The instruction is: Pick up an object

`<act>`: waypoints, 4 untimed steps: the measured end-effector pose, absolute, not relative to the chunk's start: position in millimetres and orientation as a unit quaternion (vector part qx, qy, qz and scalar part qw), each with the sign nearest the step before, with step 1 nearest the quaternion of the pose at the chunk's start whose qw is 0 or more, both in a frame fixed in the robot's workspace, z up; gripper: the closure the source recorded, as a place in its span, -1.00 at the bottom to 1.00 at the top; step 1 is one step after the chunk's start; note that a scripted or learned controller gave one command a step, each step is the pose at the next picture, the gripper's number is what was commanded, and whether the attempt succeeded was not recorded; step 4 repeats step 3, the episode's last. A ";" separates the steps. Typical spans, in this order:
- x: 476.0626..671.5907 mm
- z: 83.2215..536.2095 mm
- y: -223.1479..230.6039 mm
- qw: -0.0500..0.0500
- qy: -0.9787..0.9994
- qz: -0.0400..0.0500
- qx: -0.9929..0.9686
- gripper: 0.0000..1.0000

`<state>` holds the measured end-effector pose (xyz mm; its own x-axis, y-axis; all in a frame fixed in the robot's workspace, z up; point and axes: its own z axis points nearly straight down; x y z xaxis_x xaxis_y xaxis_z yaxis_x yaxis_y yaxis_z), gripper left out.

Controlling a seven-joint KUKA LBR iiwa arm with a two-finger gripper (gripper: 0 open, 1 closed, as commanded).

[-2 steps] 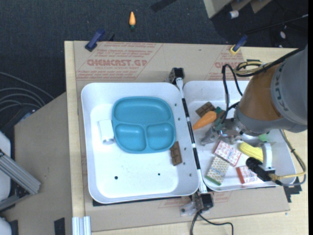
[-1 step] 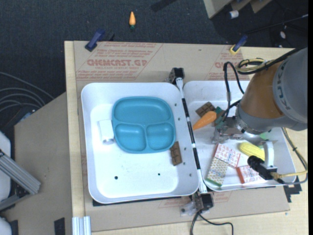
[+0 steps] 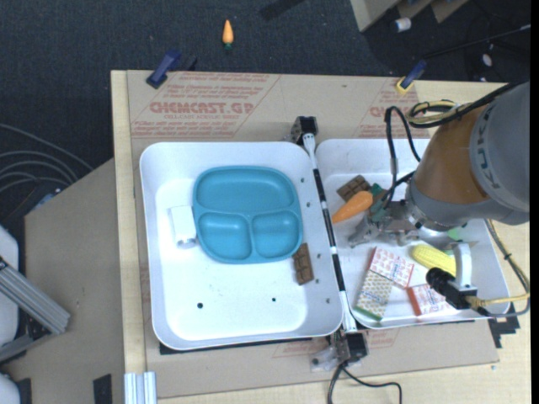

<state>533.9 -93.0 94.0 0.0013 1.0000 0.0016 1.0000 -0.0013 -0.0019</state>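
carrot point(image 3: 351, 208) in right bin point(image 3: 497, 268) | gripper point(image 3: 376, 219) just beside it; grip state unclear

bins point(image 3: 160, 225): white | divided plate point(image 3: 247, 213): turquoise | carrot point(image 3: 351, 207): orange | packet point(image 3: 381, 283): red-and-white check pattern | banana point(image 3: 434, 257): yellow | arm point(image 3: 472, 162): grey, orange band | bench point(image 3: 210, 108): tan, red lettering
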 end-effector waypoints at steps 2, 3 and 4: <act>534.0 103.6 -92.9 0.001 -0.707 0.000 -0.708 -1.00; 534.3 113.4 -92.7 0.001 -0.706 0.000 -0.708 1.00; 534.3 113.4 -92.7 0.001 -0.706 0.000 -0.708 1.00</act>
